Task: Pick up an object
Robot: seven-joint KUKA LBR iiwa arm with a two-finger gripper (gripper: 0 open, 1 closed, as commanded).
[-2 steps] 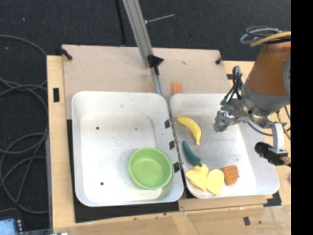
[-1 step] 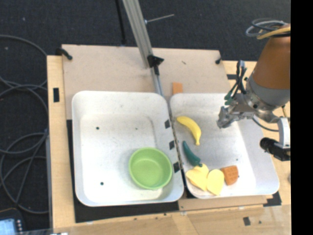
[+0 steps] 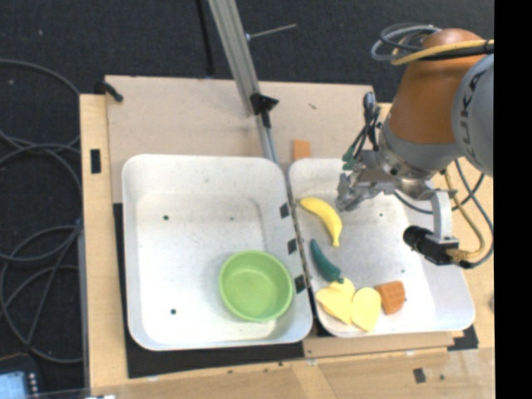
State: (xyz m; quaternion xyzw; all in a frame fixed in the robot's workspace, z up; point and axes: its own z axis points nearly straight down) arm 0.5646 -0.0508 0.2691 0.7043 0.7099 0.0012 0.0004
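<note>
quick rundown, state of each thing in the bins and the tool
green bowl: upright in the left bin.
banana: lying flat in the right bin, ungripped.
dark green piece: lying by the divider.
pale yellow pieces: lying together at the near edge.
orange block: beside them.
tool: above the right bin, right of the banana.

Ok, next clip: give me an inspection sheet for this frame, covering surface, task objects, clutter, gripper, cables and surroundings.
Surface: wooden bench bearing left bin and right bin.
Job's things: banana, dark green piece, pale yellow pieces, orange block, all in right bin; green bowl in left bin.
Clutter: small orange piece on bench behind the bins.
Gripper: gripper above right bin, beside banana; nothing seen held.
Cables: loops on dark floor, left.
Surroundings: metal post.
</note>
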